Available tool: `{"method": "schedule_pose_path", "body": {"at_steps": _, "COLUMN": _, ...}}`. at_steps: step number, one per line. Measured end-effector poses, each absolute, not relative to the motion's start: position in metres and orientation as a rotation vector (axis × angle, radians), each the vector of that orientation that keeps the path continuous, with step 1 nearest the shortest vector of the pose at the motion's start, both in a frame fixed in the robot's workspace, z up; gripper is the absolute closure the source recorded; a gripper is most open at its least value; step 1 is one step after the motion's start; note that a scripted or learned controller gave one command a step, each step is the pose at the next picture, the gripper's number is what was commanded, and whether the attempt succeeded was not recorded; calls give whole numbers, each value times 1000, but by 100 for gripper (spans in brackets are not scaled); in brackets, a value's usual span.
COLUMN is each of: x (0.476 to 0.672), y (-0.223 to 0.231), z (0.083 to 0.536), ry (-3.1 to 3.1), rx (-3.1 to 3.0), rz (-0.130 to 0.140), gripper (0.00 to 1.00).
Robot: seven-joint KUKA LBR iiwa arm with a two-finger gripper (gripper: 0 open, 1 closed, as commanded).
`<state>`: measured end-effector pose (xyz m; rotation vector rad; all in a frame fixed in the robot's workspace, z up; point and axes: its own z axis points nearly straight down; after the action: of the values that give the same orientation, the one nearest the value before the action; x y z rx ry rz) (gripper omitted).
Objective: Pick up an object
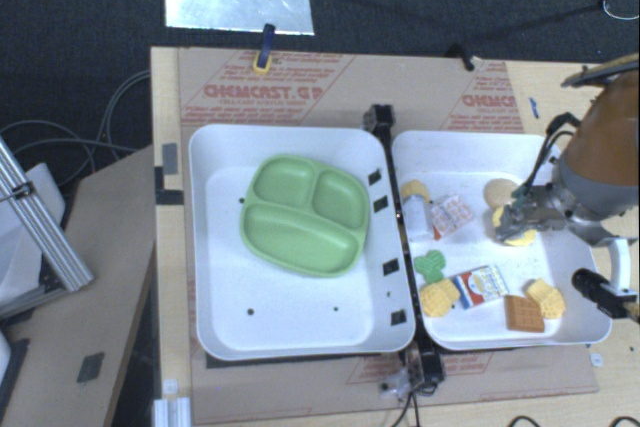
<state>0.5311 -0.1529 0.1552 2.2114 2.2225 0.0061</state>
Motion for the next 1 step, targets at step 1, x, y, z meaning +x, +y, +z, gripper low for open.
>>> {"method": "schedule_pose_path", "body": {"at_steps": 1, "x": 538, "y": -154, "z": 219, "ry": 2222, "rx": 2210, "rz": 7, "gripper": 100}}
